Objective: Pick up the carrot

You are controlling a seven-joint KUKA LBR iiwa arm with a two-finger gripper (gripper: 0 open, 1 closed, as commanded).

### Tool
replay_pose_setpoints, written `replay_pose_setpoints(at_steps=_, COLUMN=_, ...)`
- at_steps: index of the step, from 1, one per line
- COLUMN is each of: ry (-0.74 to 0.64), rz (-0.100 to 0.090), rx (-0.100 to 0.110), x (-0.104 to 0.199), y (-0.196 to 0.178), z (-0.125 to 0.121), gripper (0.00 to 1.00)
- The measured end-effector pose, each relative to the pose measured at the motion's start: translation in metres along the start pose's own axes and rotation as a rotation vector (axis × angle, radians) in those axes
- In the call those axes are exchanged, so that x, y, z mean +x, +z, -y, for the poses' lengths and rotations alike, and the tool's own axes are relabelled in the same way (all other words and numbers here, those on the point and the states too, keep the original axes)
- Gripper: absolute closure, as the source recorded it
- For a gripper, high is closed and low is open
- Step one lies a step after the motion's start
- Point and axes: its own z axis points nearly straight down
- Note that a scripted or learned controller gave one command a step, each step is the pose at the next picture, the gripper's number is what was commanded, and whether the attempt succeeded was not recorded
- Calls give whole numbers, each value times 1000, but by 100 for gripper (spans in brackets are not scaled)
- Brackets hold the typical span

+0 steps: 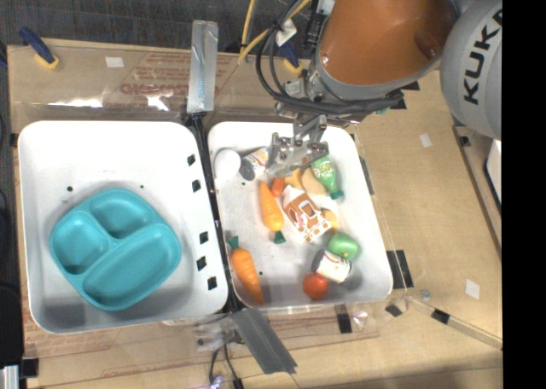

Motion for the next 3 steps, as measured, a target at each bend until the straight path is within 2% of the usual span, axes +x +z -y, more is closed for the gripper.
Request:
replay_pose_setpoints(at_steps=1, ry=-192, rz=3, rx=-4, x=35, y=20, z=64, gripper=100)
replay_pose_setpoints(at_steps=2, ry=-209, rz=3, rx=-8, x=49, y=67, z=77, gripper=100)
replay_pose_setpoints(at_steps=3, ry=-390, rz=4, rx=-8, x=38, y=126, z=37, gripper=100)
